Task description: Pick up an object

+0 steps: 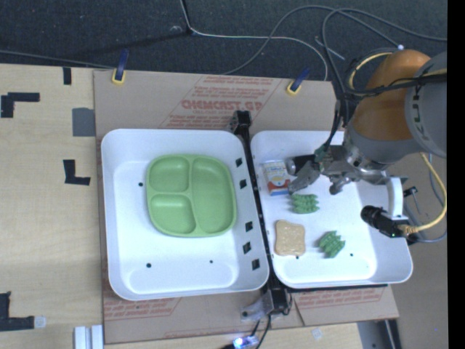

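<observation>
- Looking down on the surface (43, 217), we see two shallow white bins set side by side on a sheet of brown cardboard (218, 100), their inner walls touching along a black divider.
- The left bin (120, 267) carries a green divided plate (192, 195) with three compartments, lying flat toward the bin's far half.
- The right bin (385, 267) carries four small things: a small carton (275, 177) with red and blue print near its far-left corner, a green toy (305, 204) just beside the carton toward the bin's middle, a tan slice of toast (290, 238) by the left wall near the front edge, and a second green toy (332, 244) to the toast's right, apart from it.
- The grey arm with its orange band (389, 97) reaches in from the right edge, over the right bin's far half.
- The gripper (305, 178) hangs just above the first green toy and beside the carton; we see nothing between its fingers, and we cannot tell whether they are spread or closed.
- Cables (290, 35) trail across the dark floor beyond the surface's far edge, and two clamps (120, 71) pin the cardboard there.
</observation>
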Motion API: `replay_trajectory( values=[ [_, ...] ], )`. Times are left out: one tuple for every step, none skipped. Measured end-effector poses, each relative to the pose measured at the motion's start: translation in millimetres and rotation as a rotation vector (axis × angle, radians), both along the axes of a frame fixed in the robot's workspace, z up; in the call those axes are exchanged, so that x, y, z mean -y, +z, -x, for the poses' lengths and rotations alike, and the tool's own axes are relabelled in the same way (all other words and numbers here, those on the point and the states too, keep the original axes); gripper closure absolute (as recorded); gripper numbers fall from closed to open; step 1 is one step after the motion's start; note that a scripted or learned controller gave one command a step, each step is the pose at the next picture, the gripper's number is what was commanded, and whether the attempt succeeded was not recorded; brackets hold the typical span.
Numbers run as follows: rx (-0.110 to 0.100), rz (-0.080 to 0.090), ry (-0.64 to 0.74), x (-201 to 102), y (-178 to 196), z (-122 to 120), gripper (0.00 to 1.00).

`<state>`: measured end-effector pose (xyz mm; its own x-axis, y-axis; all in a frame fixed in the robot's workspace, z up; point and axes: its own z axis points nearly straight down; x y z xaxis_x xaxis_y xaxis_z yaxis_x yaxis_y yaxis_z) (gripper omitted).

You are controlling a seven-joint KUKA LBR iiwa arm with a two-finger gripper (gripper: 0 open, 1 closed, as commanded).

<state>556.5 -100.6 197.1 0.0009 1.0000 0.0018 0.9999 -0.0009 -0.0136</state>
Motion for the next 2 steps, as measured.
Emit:
replay_trajectory(
  values=[
    [0.011,0.001,0.002,0.0,5.6,-2.7,0.00],
    [0.005,0.002,0.002,1.3,-58.9,-2.5,0.00]
  ],
)
